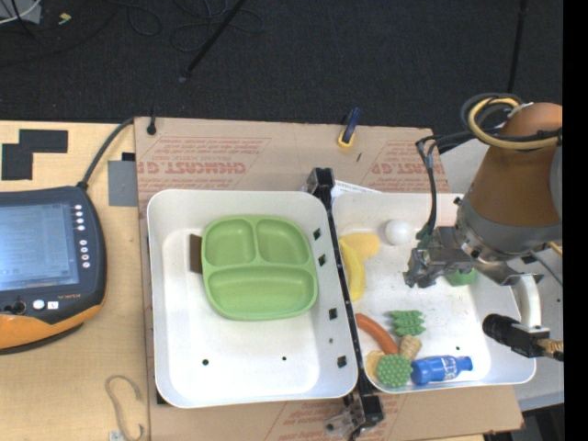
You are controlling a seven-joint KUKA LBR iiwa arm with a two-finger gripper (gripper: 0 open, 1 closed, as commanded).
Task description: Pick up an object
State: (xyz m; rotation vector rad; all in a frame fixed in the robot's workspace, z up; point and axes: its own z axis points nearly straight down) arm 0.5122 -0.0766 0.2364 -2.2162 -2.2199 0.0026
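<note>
Objects to pick: all in the right bin [501, 375], none lifted.
White ball [399, 231]: near the far wall of the right bin, just left of the claw, apart from it.
Yellow banana [356, 260]: along the left side of the right bin, beside the divider between the bins.
Orange carrot [377, 333]: lying at a slant near the front left of the right bin, touching or almost touching the green leafy piece.
Green leafy piece [405, 321]: just right of the carrot, in front of the claw.
Green round bumpy piece [394, 370]: in the front left corner of the right bin, next to the blue bottle.
Blue bottle [441, 368]: lying on its side along the front wall – white cap to the right.
Small tan piece [409, 346]: between the leafy piece and the bottle; kind not clear.
Claw [424, 274]: low over the middle of the right bin, dark and partly hidden by the wrist; open or closed – cannot tell. A green thing [457, 276] just right of it, at the wrist; held or not cannot be told.
Arm [514, 182]: grey with orange band, coming in from the right.
Left bin [175, 356]: holds a green divided plate [258, 267], with a dark brown piece [195, 254] at its left edge.
Table [73, 366]: tan; a grey handheld screen unit [41, 260] lies left of the bins.
</note>
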